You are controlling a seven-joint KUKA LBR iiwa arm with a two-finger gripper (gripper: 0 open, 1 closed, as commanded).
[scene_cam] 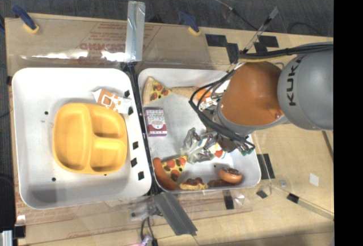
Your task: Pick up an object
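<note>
Orange plastic marked the arm's wrist band [252, 94], which hung over the right bin [170, 77] and hid much of that bin's far side, so the tool [199, 145] reached down into the bin's middle from the right. The tool was a tangle of bright metal and glare near the bin's lower half; whether it was spread or closed, and whether anything sat in it, I could not tell. Just below it lay a pizza slice toy [174, 164], its long axis running roughly level across the bin floor, crust end rounded toward the divider between the bins and tip toward the tool; this looked the likeliest thing to be picked, though that was a guess. Further along the bin's near wall sat a small donut [229, 174] and a dark flat piece [194, 184] beside it. A small red card box [155, 122] lay by the divider, upright in the picture, and a second pizza slice [156, 90] rested in the bin's upper corner. In the left bin [34, 86] a yellow divided tray [89, 138] sat near the middle, with an orange-and-white packet [110, 100] tucked at its upper edge. Both bins stood on the tan desk [68, 35].
</note>
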